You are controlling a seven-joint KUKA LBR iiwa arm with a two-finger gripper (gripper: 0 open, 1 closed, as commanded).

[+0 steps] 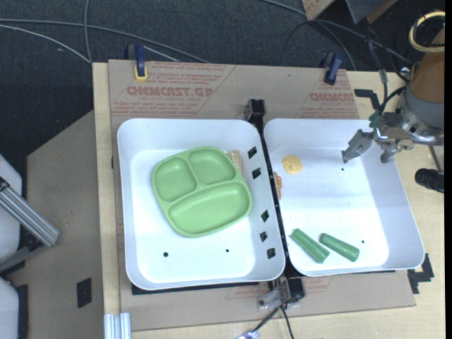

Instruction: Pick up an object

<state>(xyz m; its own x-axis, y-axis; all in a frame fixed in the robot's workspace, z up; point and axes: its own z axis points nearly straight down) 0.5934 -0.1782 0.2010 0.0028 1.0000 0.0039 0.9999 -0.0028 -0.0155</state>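
Two green pieces [325, 246] near front rim, gripper [371, 147] open above right bin [402, 210]

Arm [429, 83] cut off by frame edge at 3 o'clock; only wrist and orange band visible. Gripper [371, 147] small, fingertips indistinct. Tan object [234, 159] at divided green plate [202, 190]'s 1 o'clock mostly hidden under plate rim, identity unclear. Small orange bit [278, 183] beside bin divider [264, 182] too small to identify.
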